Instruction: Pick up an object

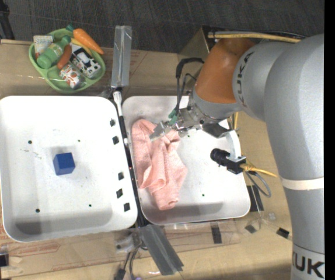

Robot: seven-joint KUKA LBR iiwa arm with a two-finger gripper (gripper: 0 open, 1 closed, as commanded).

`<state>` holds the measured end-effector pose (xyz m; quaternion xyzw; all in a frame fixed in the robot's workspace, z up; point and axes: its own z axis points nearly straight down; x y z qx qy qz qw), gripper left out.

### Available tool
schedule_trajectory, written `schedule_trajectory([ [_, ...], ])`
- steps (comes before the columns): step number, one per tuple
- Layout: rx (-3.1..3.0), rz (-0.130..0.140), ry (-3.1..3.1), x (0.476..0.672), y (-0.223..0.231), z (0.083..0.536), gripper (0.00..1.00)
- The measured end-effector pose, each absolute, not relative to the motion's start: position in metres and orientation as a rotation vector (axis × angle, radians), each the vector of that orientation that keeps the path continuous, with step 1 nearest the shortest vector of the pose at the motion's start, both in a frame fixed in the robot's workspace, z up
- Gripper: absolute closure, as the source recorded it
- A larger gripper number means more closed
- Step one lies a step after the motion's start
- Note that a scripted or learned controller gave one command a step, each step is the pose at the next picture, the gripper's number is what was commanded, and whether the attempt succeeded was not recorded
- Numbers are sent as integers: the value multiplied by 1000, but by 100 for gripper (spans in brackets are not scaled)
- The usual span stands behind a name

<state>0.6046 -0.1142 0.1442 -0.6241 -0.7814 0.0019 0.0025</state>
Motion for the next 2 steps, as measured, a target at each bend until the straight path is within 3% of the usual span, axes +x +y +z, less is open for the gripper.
schedule_trajectory([
  [1, -1864, 2, -2526, 593, -132, 92, 0],
  [2, -1860, 4, -2528, 593, -132, 101, 100],
])
